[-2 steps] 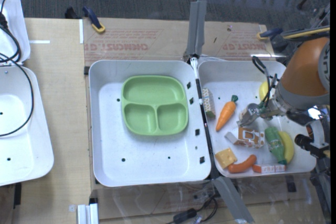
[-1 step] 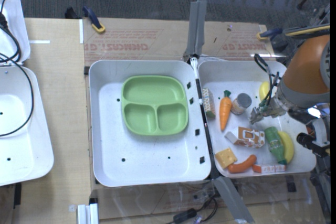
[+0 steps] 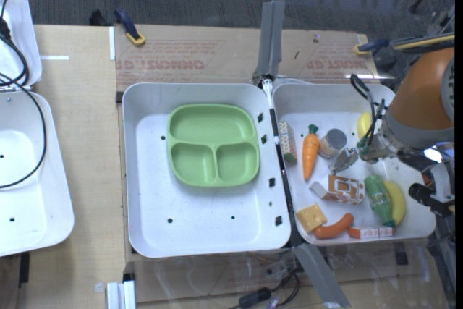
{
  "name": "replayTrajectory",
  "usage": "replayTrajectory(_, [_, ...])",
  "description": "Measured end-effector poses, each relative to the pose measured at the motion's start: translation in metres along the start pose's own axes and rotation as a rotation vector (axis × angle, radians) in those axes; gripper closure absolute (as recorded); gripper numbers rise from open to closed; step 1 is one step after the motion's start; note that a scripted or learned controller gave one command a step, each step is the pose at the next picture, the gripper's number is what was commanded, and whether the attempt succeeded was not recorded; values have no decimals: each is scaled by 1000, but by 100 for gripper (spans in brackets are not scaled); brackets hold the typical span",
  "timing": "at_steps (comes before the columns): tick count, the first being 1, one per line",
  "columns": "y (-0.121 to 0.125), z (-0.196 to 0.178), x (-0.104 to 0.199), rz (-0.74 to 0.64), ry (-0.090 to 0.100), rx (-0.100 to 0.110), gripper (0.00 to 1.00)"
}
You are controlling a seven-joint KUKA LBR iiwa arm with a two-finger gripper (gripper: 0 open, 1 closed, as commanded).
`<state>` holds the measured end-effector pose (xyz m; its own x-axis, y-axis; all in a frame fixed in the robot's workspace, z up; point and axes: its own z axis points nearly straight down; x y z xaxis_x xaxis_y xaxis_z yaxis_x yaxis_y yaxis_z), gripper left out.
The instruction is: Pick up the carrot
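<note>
The carrot (image 3: pixel 310 153), orange with a green top, lies upright in the view in the left part of the right bin (image 3: pixel 419 231). My gripper (image 3: pixel 351 158) hangs low over the middle of that bin, to the right of the carrot and apart from it. A small grey can (image 3: pixel 334 141) stands between the two. Nothing of the carrot is covered.
Around the gripper lie an orange-and-white box (image 3: pixel 345 189), a green bottle (image 3: pixel 377 197), a banana (image 3: pixel 395 202), a yellow fruit (image 3: pixel 363 125), a cracker (image 3: pixel 311 217) and a sausage (image 3: pixel 334 227). A wrapped bar (image 3: pixel 286 142) lies left of the carrot. The left bin (image 3: pixel 145 228) holds a green divided tray (image 3: pixel 213 144).
</note>
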<state>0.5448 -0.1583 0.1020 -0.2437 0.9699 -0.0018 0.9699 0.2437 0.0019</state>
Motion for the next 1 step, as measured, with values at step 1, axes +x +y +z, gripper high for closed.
replayTrajectory(1, [44,10,47,103,-2,1,0])
